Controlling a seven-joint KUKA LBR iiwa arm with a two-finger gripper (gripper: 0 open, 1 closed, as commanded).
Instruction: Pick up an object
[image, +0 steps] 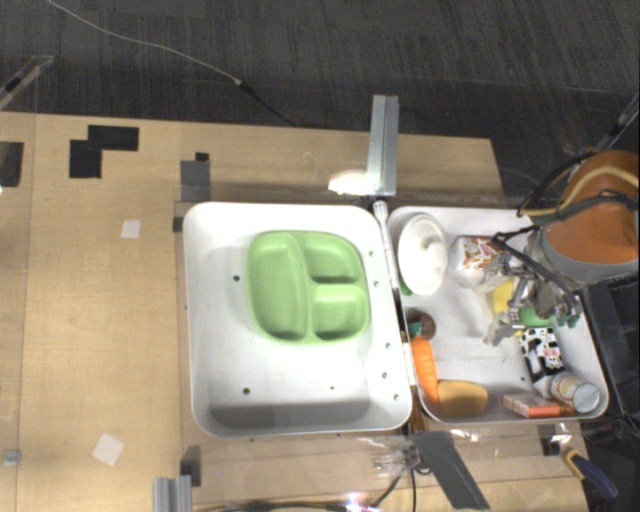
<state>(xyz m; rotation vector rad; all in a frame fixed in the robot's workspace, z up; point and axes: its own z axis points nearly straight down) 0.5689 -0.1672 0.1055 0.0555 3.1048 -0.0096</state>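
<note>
Right, nearest in the right bin (455, 415) lie a bread roll (462, 397) and a carrot (426, 366). Farther back, the gripper (512, 318) hangs over the bin floor beside a yellow item (503, 296), its finger spread impossible to tell. Left, a green divided plate (305, 285).

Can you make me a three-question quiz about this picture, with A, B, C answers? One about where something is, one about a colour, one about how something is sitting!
1. Where is the green divided plastic plate?
A. In the left white bin
B. In the right white bin
C. On the wooden bench

2. What colour is the carrot?
A. Purple
B. Orange
C. Blue

3. How is the carrot sitting?
A. Hanging in the air
B. Standing on the plate
C. Lying along the right bin's left wall

Answers: 1 A, the plate rests in the middle of the left bin. 2 B, it is plainly orange. 3 C, it lies flat against that wall, by the tan bun-like lump.
</note>
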